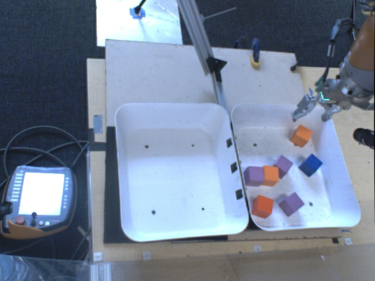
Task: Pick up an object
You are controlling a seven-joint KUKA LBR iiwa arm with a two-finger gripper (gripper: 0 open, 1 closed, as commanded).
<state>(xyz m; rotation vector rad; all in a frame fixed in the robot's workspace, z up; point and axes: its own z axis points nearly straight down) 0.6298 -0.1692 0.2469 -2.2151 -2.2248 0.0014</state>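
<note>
Several small cubes lie in the right bin [345, 183]. An orange cube [301, 136] sits alone near the bin's far right. A blue cube [310, 164] and a purple cube [283, 164] lie further forward. A purple cube [254, 175] and an orange cube [270, 175] touch side by side. Another orange cube [263, 206] and a purple cube [291, 204] rest near the front wall. My gripper [314, 111] hangs over the bin's far right corner, just beyond the lone orange cube. It is open, its fingers [302, 109] spread with nothing between them.
The left bin [176, 113] adjoins the right one along a shared wall with black clips [233, 167]. A slanted metal post [199, 34] rises behind the bins. A yellow-and-blue clamp [255, 54] sits on the back board. A teach pendant [38, 201] lies far left.
</note>
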